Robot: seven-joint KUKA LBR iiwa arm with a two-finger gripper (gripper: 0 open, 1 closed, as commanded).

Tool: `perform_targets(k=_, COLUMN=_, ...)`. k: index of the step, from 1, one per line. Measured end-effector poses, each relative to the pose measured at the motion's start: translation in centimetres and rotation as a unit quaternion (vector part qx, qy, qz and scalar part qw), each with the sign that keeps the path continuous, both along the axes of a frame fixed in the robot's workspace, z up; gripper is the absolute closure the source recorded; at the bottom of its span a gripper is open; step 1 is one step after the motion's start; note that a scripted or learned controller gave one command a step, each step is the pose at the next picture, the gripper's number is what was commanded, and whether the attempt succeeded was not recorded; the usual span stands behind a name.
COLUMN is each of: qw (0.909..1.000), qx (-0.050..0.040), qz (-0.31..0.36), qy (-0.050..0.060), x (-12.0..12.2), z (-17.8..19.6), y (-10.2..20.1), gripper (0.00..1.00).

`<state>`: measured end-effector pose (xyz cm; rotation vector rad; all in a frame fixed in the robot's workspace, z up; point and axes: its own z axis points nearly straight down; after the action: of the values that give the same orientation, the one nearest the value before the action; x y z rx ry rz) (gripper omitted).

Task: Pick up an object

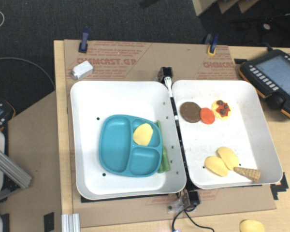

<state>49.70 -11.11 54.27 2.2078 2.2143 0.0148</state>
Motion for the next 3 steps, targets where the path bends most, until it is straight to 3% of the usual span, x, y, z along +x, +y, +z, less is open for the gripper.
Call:
perform_targets(k=1, qw=0.9999, qx=0.0026, qz=-0.002, qy=0.013, x=-1.9, z=-9.8, y=0.6, gripper=1.0)
perform_targets(k=2, qw=1.0, qx=0.0015, qz=0.001, qy=0.002, x=-0.5, z=-0.2, y=5.0, gripper=1.0)
perform_targets(k=3, qw=0.9999, qx=0.0024, qz=0.001, qy=0.016, x=-1.6, z=-12.4, y=9.2, gripper=1.0)
